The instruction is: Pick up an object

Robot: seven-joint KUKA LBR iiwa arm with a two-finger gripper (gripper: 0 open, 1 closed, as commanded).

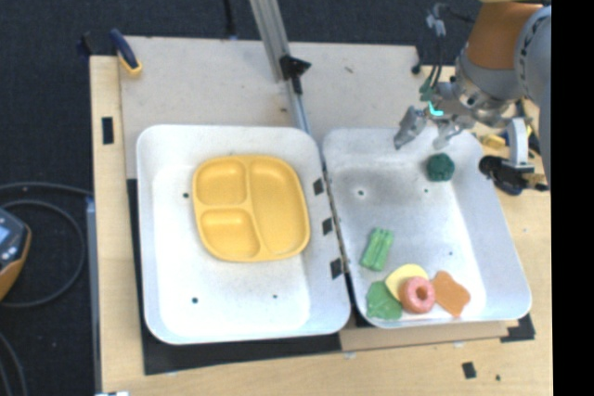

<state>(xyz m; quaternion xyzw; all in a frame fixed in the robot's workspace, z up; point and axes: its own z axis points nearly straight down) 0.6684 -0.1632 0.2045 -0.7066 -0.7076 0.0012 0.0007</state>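
A pale wooden bench (186, 79) carries two shallow white plastic bins side by side. The left bin (167, 292) holds a yellow plastic plate with three compartments (251, 207), lying flat a little above the bin's middle. A slanted grey metal post (263, 5) rises from the bench behind the seam between the bins, with a small black clamp (294, 68) at its foot.

The right bin (483, 236) holds several small things. Near its middle lies a light green ridged block (377, 249), tilted slightly. At the near edge sits a cluster: a darker green lumpy piece (381, 301) at the left, a yellow round piece (405, 278) behind and touching a pink ring-shaped doughnut toy (418, 295), and an orange soft-looking piece (452, 293) just beside the doughnut on its right. Well apart from these, close to the bin's far right corner, rests a dark green ball-like object (440, 167), alone on the white floor.

The grey arm with an orange band (506, 23) reaches in from the right, above the bin's far edge. Its two-finger gripper (428, 131) hangs over the far rim with the fingers (406, 129) spread apart and nothing between them. The dark green ball lies just below and slightly right of the fingertips, near them but not touching as far as the view tells.
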